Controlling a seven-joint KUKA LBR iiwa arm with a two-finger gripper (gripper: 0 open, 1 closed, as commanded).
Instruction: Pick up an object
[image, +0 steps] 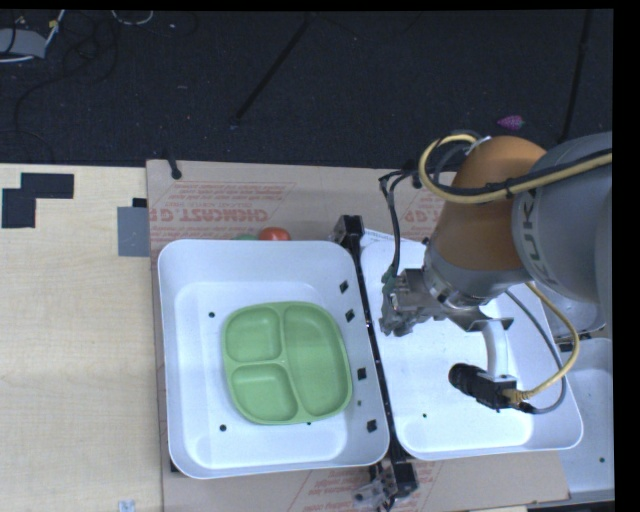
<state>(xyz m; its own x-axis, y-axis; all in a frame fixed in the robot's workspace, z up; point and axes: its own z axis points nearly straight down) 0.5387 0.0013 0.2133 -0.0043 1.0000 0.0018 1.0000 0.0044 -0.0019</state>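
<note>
A light green plate (287, 361) with three compartments lies flat in the middle of the left bin (190, 300). My gripper (398, 312) hangs low over the right bin (440, 435), close to that bin's left wall and to the divider between the bins. The grey wrist and orange band (490, 215) hide much of the right bin's far half. A small red-orange object (274, 235) peeks out just behind the left bin's far rim.
A black cable connector (480, 385) and a yellow cable hang from the arm over the right bin's floor. Black clamps (350, 232) sit along the divider. Brown cardboard lies under both bins, with a wooden bench top to the left.
</note>
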